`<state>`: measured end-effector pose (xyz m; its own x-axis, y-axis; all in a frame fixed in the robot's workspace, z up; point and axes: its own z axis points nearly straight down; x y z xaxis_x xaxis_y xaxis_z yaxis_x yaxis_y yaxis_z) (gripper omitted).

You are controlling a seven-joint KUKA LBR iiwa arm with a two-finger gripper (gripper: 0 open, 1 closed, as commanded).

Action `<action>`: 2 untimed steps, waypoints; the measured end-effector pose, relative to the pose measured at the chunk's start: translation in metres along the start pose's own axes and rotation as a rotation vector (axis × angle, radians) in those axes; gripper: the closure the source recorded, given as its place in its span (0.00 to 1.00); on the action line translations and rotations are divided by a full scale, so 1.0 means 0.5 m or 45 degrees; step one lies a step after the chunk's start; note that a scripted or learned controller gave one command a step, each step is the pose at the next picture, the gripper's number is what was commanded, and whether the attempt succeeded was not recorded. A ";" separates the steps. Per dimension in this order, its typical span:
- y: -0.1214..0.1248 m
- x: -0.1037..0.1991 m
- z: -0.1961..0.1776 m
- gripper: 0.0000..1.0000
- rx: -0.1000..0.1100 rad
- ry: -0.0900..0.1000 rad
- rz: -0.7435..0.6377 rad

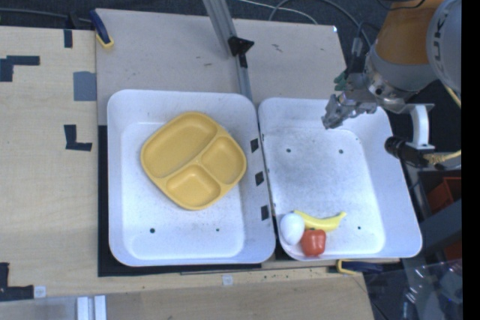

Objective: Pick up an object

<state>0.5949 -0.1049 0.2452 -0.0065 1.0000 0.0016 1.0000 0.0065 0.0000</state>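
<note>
In the right bin's (390,195) near corner, a banana (324,220), a white egg (290,228) and a red pepper (314,241) touch. The gripper (334,115) hangs over the far edge, nothing visibly held. Best descend onto the banana, avoiding its neighbours.

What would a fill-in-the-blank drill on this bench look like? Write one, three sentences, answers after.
1. The yellow divided tray lies in the ____ bin.
2. The banana, the white ball and the red pepper sit together at the right bin's ____ edge.
3. The tray has ____ compartments.

Answers: left; near; three
</note>
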 end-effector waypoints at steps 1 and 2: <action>0.020 0.119 -0.007 1.00 0.001 0.001 -0.002; 0.028 0.218 0.015 1.00 0.003 -0.001 0.000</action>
<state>0.6080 0.0042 0.2380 -0.0061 1.0000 0.0008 1.0000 0.0061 -0.0026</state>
